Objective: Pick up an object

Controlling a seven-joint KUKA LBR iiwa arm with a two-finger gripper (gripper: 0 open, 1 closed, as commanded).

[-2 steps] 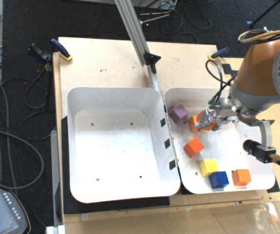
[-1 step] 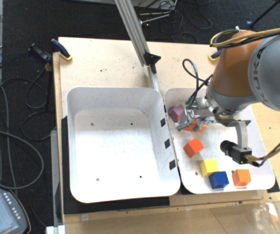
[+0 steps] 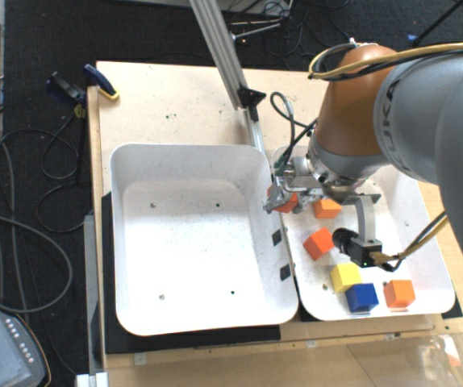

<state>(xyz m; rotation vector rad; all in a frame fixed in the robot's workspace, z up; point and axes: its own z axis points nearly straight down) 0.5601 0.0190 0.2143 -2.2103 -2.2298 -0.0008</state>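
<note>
Near the right bin's (image 3: 425,216) left wall, the gripper (image 3: 284,200) pinches an orange block (image 3: 289,203); it may slip.

One camera is sitting high above the table (image 3: 175,95) and looking down at a slant. It is far enough back to be taking in both white bins, the left bin (image 3: 191,232) and the right bin (image 3: 425,240), plus dark floor with cables at 9 and 12 o'clock. The grey and orange arm (image 3: 393,95) is coming in from 3 o'clock and looking big, being nearer the camera.
</note>
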